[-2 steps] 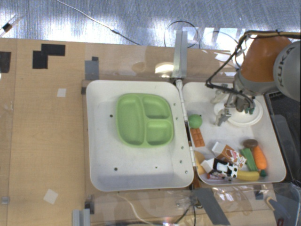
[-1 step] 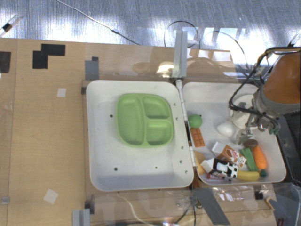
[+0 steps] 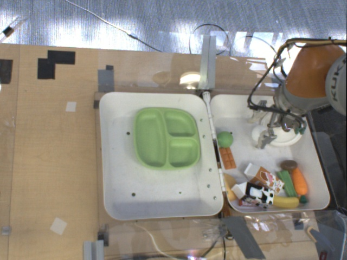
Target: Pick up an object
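Note:
My gripper (image 3: 269,134) hangs over the back of the right bin (image 3: 313,161), just above a white round dish (image 3: 282,137). Nothing shows between its fingers, and their spread is unclear from this angle. Toys lie in the same bin: a green ball (image 3: 224,140) by the left wall, a brown waffle piece (image 3: 228,157), a carrot (image 3: 299,181), a banana (image 3: 285,202), a green vegetable (image 3: 287,183), a cow-patterned toy (image 3: 259,193) and a small orange box (image 3: 269,180).
A green divided plate (image 3: 166,137) lies in the left bin (image 3: 116,188). A metal post (image 3: 206,63) stands behind the divider between the bins. Black cables (image 3: 260,88) loop around the wrist.

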